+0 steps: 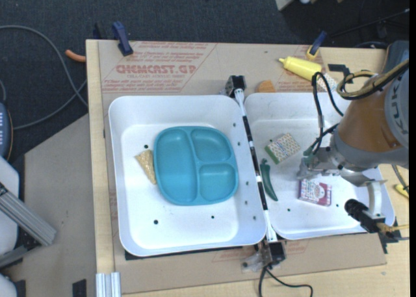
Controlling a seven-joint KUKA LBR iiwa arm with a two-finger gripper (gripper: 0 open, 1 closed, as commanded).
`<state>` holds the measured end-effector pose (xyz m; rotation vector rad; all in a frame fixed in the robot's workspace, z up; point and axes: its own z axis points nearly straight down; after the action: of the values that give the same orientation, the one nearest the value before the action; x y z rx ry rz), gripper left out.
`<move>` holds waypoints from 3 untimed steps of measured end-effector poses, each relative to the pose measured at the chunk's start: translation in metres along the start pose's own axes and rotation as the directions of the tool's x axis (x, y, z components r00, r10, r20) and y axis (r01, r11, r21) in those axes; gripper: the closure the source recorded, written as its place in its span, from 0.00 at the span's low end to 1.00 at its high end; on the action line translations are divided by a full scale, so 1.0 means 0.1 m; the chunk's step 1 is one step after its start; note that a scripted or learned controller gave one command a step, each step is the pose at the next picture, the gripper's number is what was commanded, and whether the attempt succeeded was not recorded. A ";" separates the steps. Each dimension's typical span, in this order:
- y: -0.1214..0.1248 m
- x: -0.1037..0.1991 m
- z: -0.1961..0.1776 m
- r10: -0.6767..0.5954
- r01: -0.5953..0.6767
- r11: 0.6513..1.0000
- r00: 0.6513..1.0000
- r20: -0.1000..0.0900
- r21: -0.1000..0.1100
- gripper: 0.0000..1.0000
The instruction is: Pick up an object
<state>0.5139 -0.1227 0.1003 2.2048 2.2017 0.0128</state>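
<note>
Gripper hovers low in the right-hand shallow white bin, its opening impossible to tell. Directly beneath it lies a small flat pink-and-white packet, so a straight, centred descent would suit best, keeping clear of the patterned green-and-white packet up-left.

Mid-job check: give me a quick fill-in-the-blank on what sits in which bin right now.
The blue divided tray lies in the ____ bin.
The pink packet lies in the ____ bin.
The green object lies close to the right bin's ____ wall.
The yellow object lies outside the bins, on the ____.

Missing words: left; right; left; bench
</note>
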 end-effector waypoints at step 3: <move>0.91 0.29 -0.06 -0.003 0.004 1.000 1.000 -0.010 0.020 1.00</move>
<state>0.6053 -0.0941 0.1081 2.2158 2.2206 0.0013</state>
